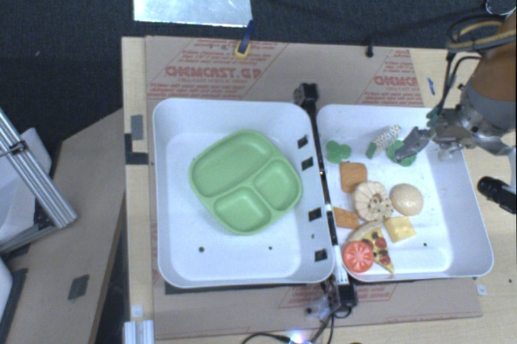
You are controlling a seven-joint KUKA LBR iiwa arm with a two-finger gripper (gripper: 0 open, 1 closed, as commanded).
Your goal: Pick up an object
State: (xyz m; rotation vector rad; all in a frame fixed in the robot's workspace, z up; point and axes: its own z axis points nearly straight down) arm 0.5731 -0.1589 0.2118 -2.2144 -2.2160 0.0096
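1. The pincer point(414, 142) sits low in the far part of the right bin point(468, 205), reaching in from the right; its dark fingers point left and down toward a small green toy piece point(401, 156). Whether the fingers are spread or closed I cannot tell, and nothing can be seen gripped between them.
2. Just left of it lie a pale ridged piece point(390, 133) and a small green block point(371, 148); farther left, near the divider, is a green leafy piece point(338, 149).
3. Nearer the camera in the same bin are an orange block point(353, 174), a sliced round bread-like toy point(371, 200), a cream egg point(406, 199), a yellow cheese cube point(399, 229), a flat orange slice point(346, 217), a pizza slice point(376, 241) and a red tomato point(358, 256).
4. The left bin point(174, 173) holds a green divided plate point(245, 182); both bins rest on the tabletop point(97, 148).
5. Progress, as I judge it: the approach looks done, with the pincer at the green piece, but no grasp or lift is evident. Closing on an object and raising it clear of the bin remain.
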